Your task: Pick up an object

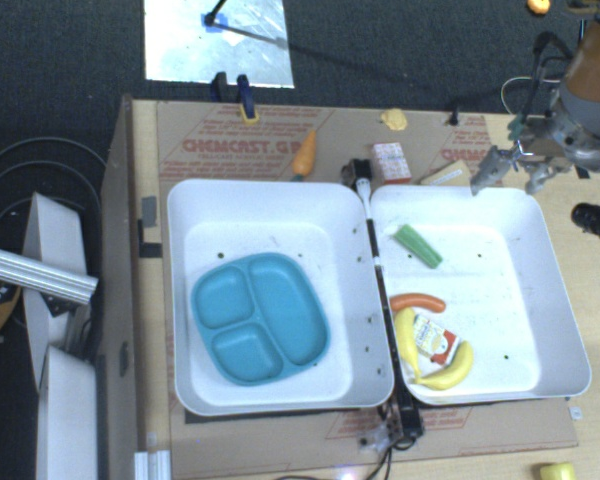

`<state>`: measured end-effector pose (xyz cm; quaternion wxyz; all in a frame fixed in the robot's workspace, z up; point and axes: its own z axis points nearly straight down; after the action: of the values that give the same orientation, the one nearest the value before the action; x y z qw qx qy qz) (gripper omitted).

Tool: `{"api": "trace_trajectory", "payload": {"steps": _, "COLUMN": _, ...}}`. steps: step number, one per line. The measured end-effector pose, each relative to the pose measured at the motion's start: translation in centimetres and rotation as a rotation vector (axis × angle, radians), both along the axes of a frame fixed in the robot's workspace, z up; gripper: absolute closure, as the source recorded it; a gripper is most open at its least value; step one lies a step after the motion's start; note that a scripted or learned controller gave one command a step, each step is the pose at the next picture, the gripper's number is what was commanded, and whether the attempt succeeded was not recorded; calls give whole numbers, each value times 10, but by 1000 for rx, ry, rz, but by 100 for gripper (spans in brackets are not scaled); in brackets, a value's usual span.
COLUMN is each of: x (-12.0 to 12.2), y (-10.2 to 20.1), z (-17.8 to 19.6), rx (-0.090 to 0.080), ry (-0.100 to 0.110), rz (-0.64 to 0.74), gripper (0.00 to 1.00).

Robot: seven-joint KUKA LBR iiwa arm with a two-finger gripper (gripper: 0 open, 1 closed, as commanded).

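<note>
1. The blue divided tray lay flat in the left bin. It looked like stiff, light plastic, too broad to span; its raised rim seemed the only hold.
2. The banana curved near the front of the right bin. Probably a light, smooth toy, best taken across its middle.
3. A red-and-white packet rested against the banana, and an orange sausage-like piece lay just above. Both looked small and crowded.
4. The green block lay alone toward the back of the right bin. It appeared rigid, light and the easiest pick.
5. The pincer hovered over the right bin's back rim, fingers spread, grasping nothing, touching nothing.
</note>
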<state>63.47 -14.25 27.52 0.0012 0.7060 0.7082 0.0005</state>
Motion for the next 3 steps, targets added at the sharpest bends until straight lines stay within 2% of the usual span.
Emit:
{"api": "trace_trajectory", "payload": {"steps": 1, "x": 17, "y": -5, "z": -152, "rx": 2, "ry": 8, "rz": 0, "gripper": 0}}
{"api": "trace_trajectory", "payload": {"steps": 2, "x": 19, "y": 36, "z": -191, "rx": 0, "ry": -1, "rz": 3, "gripper": 0}}
{"api": "trace_trajectory", "payload": {"steps": 3, "x": 21, "y": 56, "z": -188, "rx": -1, "ry": -5, "rz": 2, "gripper": 0}}
